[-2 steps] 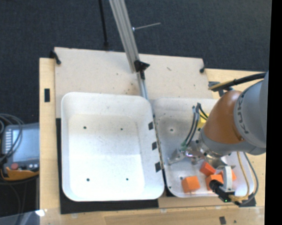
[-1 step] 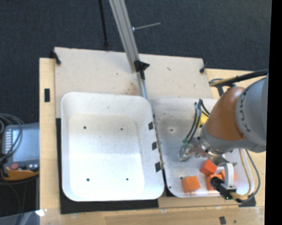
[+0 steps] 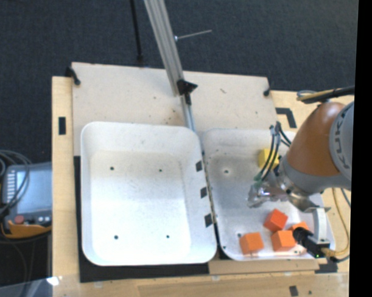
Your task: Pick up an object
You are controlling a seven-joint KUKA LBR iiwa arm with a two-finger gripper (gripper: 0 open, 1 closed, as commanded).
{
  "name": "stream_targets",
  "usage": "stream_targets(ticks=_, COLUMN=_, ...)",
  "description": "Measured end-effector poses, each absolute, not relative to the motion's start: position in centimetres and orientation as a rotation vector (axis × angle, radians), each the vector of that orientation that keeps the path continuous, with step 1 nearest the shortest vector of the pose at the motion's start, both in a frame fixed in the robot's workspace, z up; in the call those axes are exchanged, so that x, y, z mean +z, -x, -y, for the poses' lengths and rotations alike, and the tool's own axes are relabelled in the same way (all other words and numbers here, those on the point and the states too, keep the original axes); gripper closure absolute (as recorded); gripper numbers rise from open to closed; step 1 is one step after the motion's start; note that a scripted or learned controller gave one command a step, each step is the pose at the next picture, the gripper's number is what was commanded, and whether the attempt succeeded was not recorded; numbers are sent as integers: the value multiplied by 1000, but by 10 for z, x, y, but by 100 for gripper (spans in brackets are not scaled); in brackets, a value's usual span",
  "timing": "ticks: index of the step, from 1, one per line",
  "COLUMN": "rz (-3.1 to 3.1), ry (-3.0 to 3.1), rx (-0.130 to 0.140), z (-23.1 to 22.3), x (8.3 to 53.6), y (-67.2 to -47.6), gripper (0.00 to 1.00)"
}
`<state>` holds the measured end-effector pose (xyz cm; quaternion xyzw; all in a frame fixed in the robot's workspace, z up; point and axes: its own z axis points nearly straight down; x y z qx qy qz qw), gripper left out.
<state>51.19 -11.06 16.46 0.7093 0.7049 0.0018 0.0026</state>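
Over the right white bin (image 3: 229, 153), your gripper (image 3: 258, 196) hovers, jaws' state unclear; centre on the nearest orange block (image 3: 275, 220) before descending.

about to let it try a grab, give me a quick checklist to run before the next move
1. Objects within the arm's bin: ok, three orange blocks lie in the right bin.
2. Gripper above that bin: ok.
3. Gripper over a block: not ok, it sits up-left of them.
4. Finger state: cannot tell.
5. Yellow object reachable: cannot tell, the arm partly hides it.
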Motion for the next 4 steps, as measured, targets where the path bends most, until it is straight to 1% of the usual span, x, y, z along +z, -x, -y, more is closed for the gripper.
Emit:
stream_targets(ticks=1, rz=-2221, ry=-2212, rx=8, z=110, x=229, y=-514, gripper=100)
stream_targets(ticks=2, rz=-2228, ry=-2213, rx=3, z=110, x=233, y=-514, gripper=100)
stream_targets(ticks=4, rz=-2228, ry=-2215, rx=1, z=20, x=223, y=-514, gripper=100)
